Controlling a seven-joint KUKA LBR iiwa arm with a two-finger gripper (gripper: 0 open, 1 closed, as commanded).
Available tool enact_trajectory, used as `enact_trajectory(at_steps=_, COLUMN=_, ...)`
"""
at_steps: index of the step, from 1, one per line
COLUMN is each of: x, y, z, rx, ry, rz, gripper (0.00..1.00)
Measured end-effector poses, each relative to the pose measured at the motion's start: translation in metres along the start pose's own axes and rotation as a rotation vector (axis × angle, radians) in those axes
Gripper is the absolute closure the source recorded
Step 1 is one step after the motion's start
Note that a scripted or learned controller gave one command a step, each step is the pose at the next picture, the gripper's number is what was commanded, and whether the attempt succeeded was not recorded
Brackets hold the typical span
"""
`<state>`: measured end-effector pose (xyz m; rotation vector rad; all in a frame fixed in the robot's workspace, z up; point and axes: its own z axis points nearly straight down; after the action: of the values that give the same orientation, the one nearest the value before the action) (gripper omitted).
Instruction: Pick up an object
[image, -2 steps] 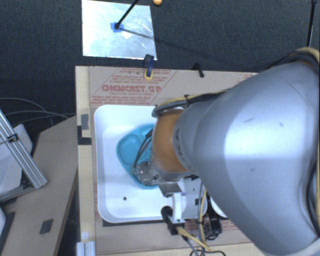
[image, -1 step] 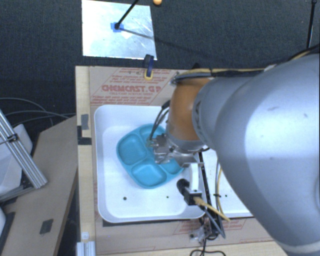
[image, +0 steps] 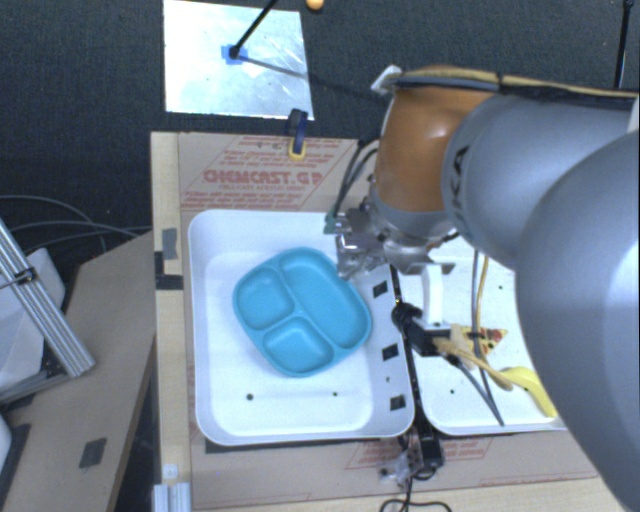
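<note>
Gripper (image: 353, 256) low over the left bin (image: 222, 405), at that bin's far right part, hard by the wall shared with the right bin (image: 452, 405). Grey metal and thin cables crowded beneath the wrist; open or closed, cannot tell. Nothing seen held in it. Just above, the orange band (image: 425, 150), and behind that the broad grey arm (image: 560, 230) across the right of the view.

Immediately below and left of the gripper, a blue plate (image: 298, 310): light blue plastic, rounded rectangle, turned at a slant in the bin. Divided by raised ridges into three compartments, one long along the far side, two smaller toward the near side. Flat on the bin floor, near the middle of the left bin, its upper right rim right at the gripper; touching or just apart, cannot tell.

Along the divide between the bins, a black cable (image: 408, 365) with small black tags beside it. In the right bin, a yellow curved object (image: 527, 386) near the front, with thin dark rods (image: 487, 392) crossing beside it and a smaller yellow and red piece (image: 470, 343) farther back.

Under both bins, brown cardboard (image: 262, 165) printed in red letters. Beyond it, a yellow clamp (image: 297, 140) and a crinkled silver sheet (image: 235, 60) on dark cloth. At far left, an aluminium rail (image: 40, 310).
</note>
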<state>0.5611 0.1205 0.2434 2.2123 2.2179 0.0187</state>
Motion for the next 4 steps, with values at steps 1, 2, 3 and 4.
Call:
enact_trajectory(at_steps=1, x=-0.023, y=0.035, z=0.063, rx=0.016, ry=-0.004, rz=0.004, gripper=1.00)
enact_trajectory(at_steps=2, x=-0.055, y=-0.012, z=-0.051, rx=0.006, ry=-0.001, rz=0.004, gripper=1.00)
enact_trajectory(at_steps=3, x=-0.011, y=-0.037, z=-0.034, rx=0.015, ry=0.000, rz=-0.005, gripper=1.00)
enact_trajectory(at_steps=4, x=0.020, y=-0.061, z=-0.014, rx=0.015, ry=0.000, rz=-0.005, gripper=1.00)
